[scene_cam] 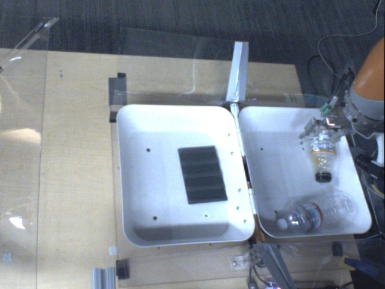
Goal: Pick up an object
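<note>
My gripper (323, 131) hangs over the upper right part of the right bin (271, 161), below the arm's orange band. A small clear bottle (323, 154) with amber liquid and a dark cap sits between the fingers, its cap end pointing toward the bin's front. The gripper is shut on the bottle's upper end. A larger clear plastic bottle (304, 217) lies on its side near the right bin's front wall. In the left bin (138, 161), a flat black ribbed block (203, 174) lies at the middle.
A crumpled clear plastic piece (343, 205) lies beside the larger bottle at the right bin's front right. A metal bar (237, 71) stands behind the seam between the bins. Cables (337, 53) run at the far right.
</note>
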`<state>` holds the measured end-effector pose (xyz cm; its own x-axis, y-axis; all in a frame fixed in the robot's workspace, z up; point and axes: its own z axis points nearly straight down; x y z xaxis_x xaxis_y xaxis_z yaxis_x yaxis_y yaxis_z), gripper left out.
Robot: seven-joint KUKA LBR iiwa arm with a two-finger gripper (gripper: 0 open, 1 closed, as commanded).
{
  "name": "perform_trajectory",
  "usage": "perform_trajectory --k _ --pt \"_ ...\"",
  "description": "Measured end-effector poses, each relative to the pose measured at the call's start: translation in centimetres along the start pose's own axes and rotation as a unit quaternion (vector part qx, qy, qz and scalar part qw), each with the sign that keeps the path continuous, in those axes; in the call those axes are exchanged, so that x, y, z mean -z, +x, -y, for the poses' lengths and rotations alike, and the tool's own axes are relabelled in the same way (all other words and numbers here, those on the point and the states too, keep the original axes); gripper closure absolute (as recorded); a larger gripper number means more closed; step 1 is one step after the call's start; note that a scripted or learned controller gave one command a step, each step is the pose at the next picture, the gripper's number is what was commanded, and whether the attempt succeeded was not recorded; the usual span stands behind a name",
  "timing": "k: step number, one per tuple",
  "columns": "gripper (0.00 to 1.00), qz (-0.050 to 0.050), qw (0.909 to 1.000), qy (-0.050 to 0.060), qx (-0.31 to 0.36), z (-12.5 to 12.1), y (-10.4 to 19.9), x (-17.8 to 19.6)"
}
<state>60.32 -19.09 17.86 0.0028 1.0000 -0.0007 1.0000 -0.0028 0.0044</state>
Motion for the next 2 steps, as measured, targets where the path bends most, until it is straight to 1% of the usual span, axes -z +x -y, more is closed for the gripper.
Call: perform_trajectory --k 1,2 --pt "0.00 0.008 0.9907 -0.016 0.135 -2.1 -1.2 -4.7" --pt "0.00 0.002 0.9821 -0.004 0.188 -4.0 -1.4 -8.9"
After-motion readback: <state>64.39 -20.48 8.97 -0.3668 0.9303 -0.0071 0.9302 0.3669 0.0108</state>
